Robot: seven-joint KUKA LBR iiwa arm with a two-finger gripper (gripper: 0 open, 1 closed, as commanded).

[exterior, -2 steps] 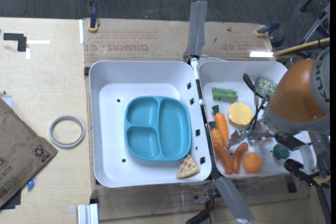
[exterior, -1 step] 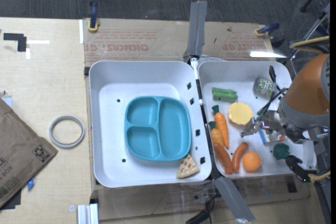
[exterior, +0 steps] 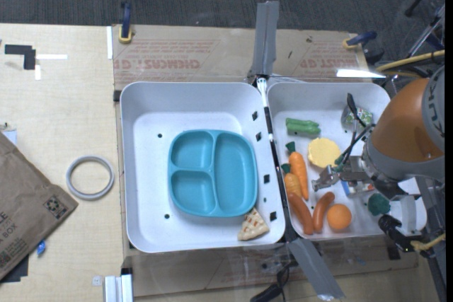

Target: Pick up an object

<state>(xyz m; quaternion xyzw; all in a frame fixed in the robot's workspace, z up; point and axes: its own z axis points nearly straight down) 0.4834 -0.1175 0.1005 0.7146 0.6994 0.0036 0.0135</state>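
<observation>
Camera view: we see the hand (exterior: pixel 331 179) low in the right bin (exterior: pixel 322 101), over the toy food; we can't tell its state. Yellow disc (exterior: pixel 323 151), carrot (exterior: pixel 299 172), sausage (exterior: pixel 323 209) and orange ball (exterior: pixel 339 217) lie close by. Left bin (exterior: pixel 141 152) holds a teal plate (exterior: pixel 212 172) and pizza slice (exterior: pixel 253 226).

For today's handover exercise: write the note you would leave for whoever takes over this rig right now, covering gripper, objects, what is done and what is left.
Gripper: low in the right bin, over the toy food; finger state unclear, nothing seen held.
Right bin: green pickle, yellow disc, carrot, sausage, orange.
Left bin: teal divided plate, pizza slice.
Done: arm positioned.
Left: grasp and lift one object.
</observation>
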